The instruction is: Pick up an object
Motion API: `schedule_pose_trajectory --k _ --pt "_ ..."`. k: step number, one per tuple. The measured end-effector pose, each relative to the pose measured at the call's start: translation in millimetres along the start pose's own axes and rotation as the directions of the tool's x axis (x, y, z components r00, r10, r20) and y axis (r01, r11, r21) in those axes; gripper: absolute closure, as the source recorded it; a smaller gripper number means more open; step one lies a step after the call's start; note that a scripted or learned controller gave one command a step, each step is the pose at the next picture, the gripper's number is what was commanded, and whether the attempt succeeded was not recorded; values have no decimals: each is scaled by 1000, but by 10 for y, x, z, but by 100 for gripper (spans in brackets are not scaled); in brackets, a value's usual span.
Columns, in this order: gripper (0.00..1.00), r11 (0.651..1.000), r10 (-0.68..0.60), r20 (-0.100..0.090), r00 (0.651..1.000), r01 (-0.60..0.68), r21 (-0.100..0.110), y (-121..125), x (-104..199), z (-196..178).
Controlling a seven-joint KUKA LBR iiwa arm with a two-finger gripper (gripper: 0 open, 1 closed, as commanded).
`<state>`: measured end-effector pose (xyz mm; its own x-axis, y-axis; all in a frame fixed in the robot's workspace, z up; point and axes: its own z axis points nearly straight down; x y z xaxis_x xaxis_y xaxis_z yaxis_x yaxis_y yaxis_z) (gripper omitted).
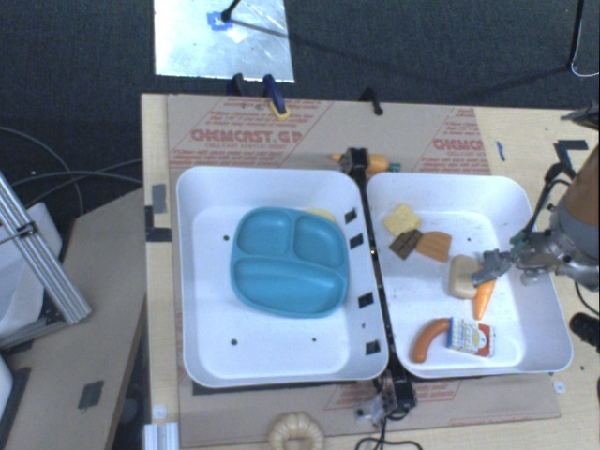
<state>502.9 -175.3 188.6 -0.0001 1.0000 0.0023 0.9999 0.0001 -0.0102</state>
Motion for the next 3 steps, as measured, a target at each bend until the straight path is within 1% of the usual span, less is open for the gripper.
schedule_pose_trajectory --k 1,2,3 --pt "0 1000 -3 3 1000 3 -11 30 2 -53" --pt "0 1000 -2 1 1000 2 -7 72 64 389" --pt "0 1000 -1 0 1000 1 -6 111 79 1010"
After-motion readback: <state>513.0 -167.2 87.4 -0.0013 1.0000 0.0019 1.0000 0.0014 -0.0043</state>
